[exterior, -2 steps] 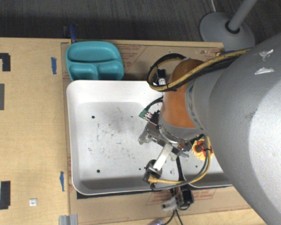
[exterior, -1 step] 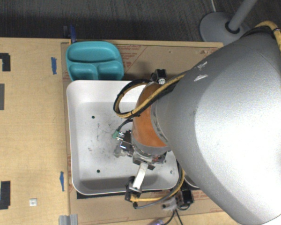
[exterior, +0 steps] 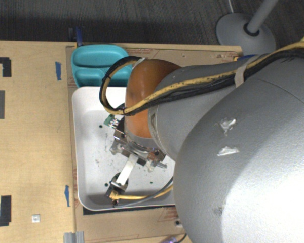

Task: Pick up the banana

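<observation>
Banana perhaps beneath the tool (exterior: 134, 155)

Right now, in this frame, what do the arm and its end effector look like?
The arm is bulky, smooth and grey, with a rounded orange band above the wrist. Yellow and black cables run along it, strapped by a pale tie, and loop at the band. The end effector is a small bare-metal assembly.

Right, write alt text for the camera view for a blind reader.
A grey robot arm with an orange band reaches from the right over a shallow white bin, hiding much of it. A teal object sits at the bin's far end.
</observation>
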Controlling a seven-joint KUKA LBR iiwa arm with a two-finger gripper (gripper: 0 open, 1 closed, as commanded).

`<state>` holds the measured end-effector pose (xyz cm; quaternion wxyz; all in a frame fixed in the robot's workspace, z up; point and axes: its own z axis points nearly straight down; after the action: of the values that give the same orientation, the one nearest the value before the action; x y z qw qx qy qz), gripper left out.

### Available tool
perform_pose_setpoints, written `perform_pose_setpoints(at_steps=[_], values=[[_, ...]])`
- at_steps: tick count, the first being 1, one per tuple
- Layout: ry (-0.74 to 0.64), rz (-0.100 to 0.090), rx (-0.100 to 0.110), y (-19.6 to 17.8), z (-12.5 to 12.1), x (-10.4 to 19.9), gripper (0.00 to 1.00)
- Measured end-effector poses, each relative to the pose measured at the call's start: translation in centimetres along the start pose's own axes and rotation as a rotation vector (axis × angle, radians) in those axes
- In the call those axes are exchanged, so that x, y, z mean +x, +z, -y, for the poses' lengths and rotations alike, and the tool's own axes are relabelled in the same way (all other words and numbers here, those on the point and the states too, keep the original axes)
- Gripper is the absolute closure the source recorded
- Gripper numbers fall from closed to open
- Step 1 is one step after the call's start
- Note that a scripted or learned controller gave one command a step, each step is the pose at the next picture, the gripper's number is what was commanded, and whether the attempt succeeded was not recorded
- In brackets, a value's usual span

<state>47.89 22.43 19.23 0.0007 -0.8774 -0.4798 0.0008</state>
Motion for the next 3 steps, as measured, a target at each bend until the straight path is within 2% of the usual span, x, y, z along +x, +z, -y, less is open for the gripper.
perform_pose_setpoints(at_steps=[1,2,3], values=[[-0.107,-0.007,-0.003,10.5,-0.5,0.5,0.0],[-0.108,-0.008,-0.004,9.5,-0.5,0.6,1.0],[-0.109,-0.008,-0.003,8.5,-0.4,0.7,1.0]])
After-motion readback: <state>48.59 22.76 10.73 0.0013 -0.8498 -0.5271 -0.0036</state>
